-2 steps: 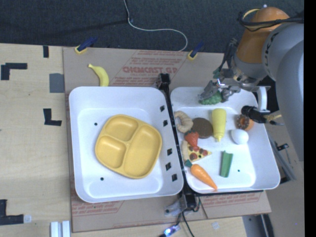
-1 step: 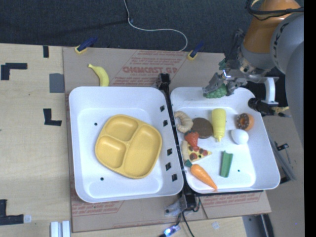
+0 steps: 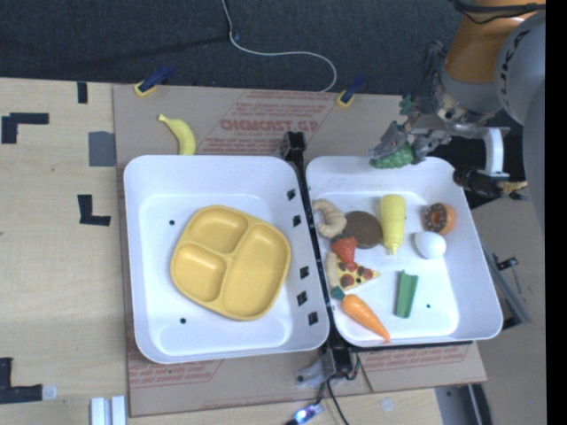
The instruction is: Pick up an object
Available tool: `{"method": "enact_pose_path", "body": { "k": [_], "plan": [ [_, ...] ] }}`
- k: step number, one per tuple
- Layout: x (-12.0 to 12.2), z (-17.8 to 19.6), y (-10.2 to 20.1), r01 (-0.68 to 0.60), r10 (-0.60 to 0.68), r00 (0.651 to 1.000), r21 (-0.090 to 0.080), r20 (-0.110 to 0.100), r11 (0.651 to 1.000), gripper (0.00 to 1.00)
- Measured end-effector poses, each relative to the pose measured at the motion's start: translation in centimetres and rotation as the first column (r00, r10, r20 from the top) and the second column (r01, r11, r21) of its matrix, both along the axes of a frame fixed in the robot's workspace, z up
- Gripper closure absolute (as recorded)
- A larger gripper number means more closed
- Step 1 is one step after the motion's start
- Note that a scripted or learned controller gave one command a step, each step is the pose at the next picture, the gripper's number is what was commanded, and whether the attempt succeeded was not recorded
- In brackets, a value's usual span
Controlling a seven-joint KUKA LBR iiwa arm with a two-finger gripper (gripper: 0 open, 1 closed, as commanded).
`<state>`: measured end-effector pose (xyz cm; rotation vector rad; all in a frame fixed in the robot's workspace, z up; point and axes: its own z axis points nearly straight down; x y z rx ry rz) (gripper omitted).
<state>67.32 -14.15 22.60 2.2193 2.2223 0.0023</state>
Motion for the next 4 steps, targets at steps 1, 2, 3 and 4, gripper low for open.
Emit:
{"method": "enact_pose_path", "body": {
  "k": [1,2,3,4],
  "plan": [
    [-3.6,1.0,4.1,-0.003,0.003,1.000,0.001,-0.005,1.000,1.00],
    [-7.6,-0.2,8.4,-0.003,0.003,1.000,0.001,-0.007,1.000,1.00],
    [-11.2,-1.2,13.1,-0.004,0.004,1.000,0.001,-0.008,1.000,1.00],
    [-15.0,-1.4,16.4,-0.002,0.002,1.000,0.000,-0.008,1.000,1.00]
  ]
}}
